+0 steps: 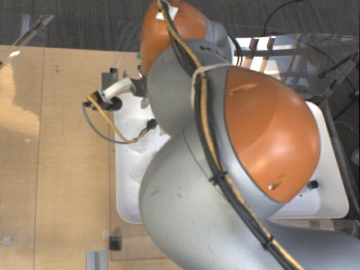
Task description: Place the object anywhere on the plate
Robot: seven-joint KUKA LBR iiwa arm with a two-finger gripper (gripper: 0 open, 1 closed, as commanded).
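My grey and orange arm (225, 151) covers most of the camera view, reaching from the lower right over both bins. Its wrist end bends down toward the far edge of the left white bin (128, 167). The gripper itself lies under the arm's body. A white fitting with a black and yellow cable (104, 103) sticks out from the wrist to the left, over the bin's far left corner. The plate and the object are covered by the arm.
The right white bin (332, 167) shows as a strip past the orange joint. Bare wooden bench (50, 151) lies to the left of the bins. Small black clamps (115, 242) sit at the bin corners. Dark carpet and cables lie beyond the bench.
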